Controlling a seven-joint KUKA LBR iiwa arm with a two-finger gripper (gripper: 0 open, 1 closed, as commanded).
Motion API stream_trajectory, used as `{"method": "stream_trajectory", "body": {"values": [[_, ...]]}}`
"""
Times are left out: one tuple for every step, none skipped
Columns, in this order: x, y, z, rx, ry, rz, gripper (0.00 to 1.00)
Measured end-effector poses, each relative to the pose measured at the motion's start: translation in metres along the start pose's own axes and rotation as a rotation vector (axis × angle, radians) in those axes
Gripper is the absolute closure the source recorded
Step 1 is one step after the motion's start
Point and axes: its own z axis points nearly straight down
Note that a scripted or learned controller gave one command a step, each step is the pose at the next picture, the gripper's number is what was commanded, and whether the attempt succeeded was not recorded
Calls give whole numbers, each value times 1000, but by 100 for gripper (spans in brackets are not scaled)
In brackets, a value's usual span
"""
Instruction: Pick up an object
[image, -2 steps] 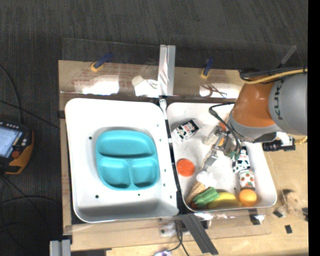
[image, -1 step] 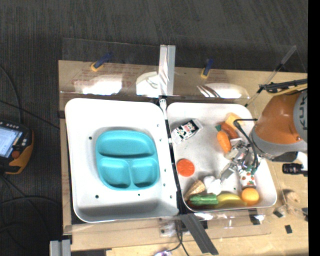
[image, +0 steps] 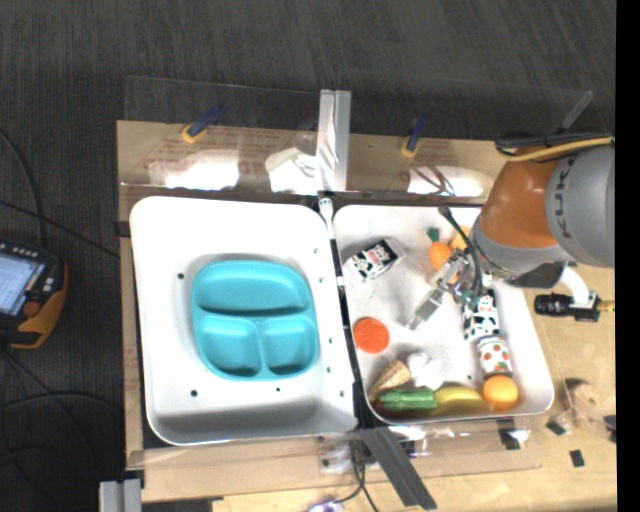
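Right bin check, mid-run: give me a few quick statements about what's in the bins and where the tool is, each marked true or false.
1. The turquoise divided tray lies in the left bin. True.
2. The tool is over the left bin. False: it is over the right bin, near its upper right part.
3. A banana lies along the right bin's bottom edge, beside a green vegetable. True.
4. The red round disc sits in the turquoise divided tray. False: it lies in the right bin, near the wall between the bins.
5. An orange fruit rests in the right bin's lower right corner. True.
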Motion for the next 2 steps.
{"method": "stream_trajectory", "body": {"values": [[-22, 71, 1, -1, 0, -75, 0], [-31, -30, 1, 3, 0, -52, 0]]}}
